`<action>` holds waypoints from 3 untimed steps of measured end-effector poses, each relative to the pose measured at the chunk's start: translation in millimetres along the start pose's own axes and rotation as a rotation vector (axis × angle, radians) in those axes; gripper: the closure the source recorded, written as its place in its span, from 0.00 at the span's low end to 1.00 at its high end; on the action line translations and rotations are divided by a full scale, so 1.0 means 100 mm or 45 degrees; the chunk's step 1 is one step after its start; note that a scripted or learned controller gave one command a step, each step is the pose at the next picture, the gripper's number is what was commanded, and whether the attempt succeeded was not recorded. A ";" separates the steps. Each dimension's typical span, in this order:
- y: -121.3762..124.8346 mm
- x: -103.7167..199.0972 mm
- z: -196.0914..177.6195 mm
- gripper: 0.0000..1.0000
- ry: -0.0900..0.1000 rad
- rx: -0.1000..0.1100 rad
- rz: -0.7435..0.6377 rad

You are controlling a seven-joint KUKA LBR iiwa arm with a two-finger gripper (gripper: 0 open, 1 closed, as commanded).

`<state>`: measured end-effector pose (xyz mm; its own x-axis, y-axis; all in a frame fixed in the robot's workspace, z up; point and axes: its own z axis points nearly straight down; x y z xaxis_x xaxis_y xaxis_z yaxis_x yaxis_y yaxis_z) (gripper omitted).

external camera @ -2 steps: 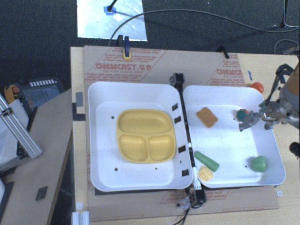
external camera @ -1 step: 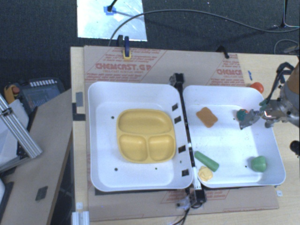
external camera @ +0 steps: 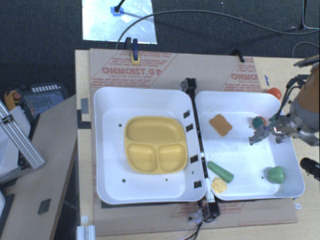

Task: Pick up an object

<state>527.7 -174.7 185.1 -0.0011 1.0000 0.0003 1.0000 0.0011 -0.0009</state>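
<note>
The tool (external camera: pixel 264 132) hangs over the right bin (external camera: pixel 240 189), fingers spread, holding nothing. A small teal toy (external camera: pixel 258 121) sits just beside it. Nothing is picked up yet. It must go down, squeeze, and lift.

The left bin (external camera: pixel 107 149) holds a divided tray (external camera: pixel 154 145) at its centre. The right bin (external camera: pixel 240 184) holds a flat piece (external camera: pixel 220 125) toward the rear, a cylinder (external camera: pixel 220 171) and a small lump (external camera: pixel 218 185) at the front left, and a ball (external camera: pixel 276 174) at the front right.
</note>
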 end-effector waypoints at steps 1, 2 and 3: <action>-0.07 -0.05 0.57 0.00 0.000 0.001 0.000; -0.06 -0.05 1.02 0.00 0.000 0.000 0.000; -0.05 -0.06 0.90 1.00 -0.003 -0.006 0.000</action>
<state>522.2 -180.4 95.0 -0.0010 1.0000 -0.0016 1.0000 0.0010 0.0038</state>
